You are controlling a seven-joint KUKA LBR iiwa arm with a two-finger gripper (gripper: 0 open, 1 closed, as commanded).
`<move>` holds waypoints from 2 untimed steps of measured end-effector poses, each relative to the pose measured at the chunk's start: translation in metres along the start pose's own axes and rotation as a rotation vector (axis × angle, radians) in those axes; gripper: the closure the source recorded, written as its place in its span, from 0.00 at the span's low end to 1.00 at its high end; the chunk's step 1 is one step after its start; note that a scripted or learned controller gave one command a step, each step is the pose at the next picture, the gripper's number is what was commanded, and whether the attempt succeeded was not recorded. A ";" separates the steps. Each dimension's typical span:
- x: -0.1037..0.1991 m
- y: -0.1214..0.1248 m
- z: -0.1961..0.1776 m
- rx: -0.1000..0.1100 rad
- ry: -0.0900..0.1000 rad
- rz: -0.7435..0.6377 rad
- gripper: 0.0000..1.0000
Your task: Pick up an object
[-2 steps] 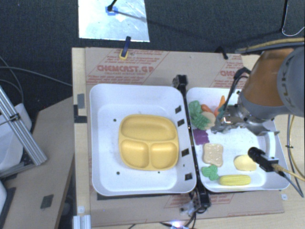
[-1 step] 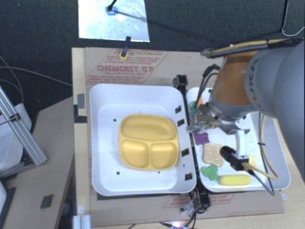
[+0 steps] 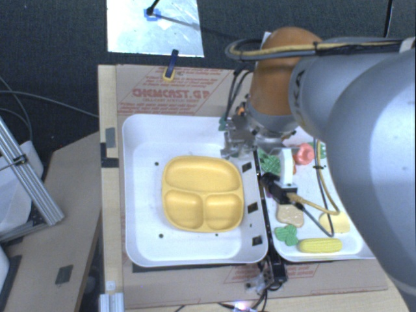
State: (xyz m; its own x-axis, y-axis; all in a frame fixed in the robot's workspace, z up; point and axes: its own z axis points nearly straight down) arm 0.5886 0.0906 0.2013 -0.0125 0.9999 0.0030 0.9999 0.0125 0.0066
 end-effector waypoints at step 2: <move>-0.056 -0.076 -0.038 0.020 -0.001 0.012 1.00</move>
State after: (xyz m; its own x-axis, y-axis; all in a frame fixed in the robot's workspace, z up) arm 0.5130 0.0339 0.2385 -0.0001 1.0000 0.0016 0.9999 0.0001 -0.0133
